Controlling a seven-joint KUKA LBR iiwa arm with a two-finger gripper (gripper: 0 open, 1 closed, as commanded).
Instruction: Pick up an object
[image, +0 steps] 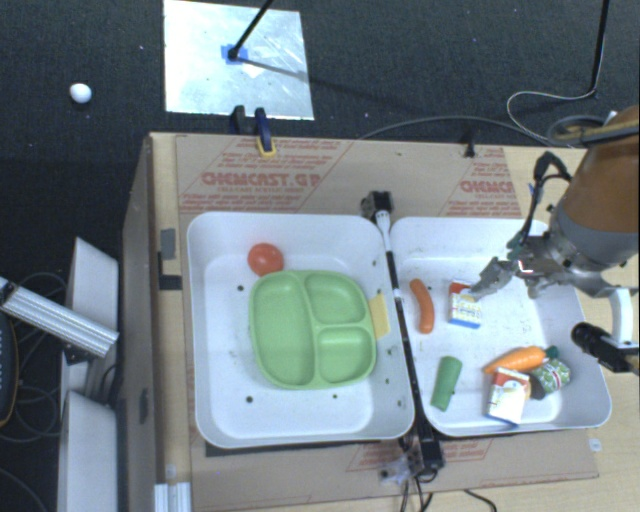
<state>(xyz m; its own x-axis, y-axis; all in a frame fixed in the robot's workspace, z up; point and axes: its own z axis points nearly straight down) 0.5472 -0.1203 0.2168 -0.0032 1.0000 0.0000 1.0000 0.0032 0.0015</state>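
My gripper (512, 281) hangs over the right bin (590, 400), at its upper middle, with its fingers spread and nothing between them. Its left fingertip (489, 281) is just above and right of a small red, white and blue box (464, 306). An orange sausage (423, 305) lies left of that box. Lower in the bin are a green cylinder (446, 382), a carrot (517, 358), a red and white carton (507, 396) and a dark green item (552, 374).
The left bin (215, 400) holds a green divided plate (310, 328), a red ball (265, 258) and a yellow piece (379, 315) against the divider. A black clamp (377, 205) sits at the top of the bins' seam. The arm's body (600, 200) covers the right bin's upper right corner.
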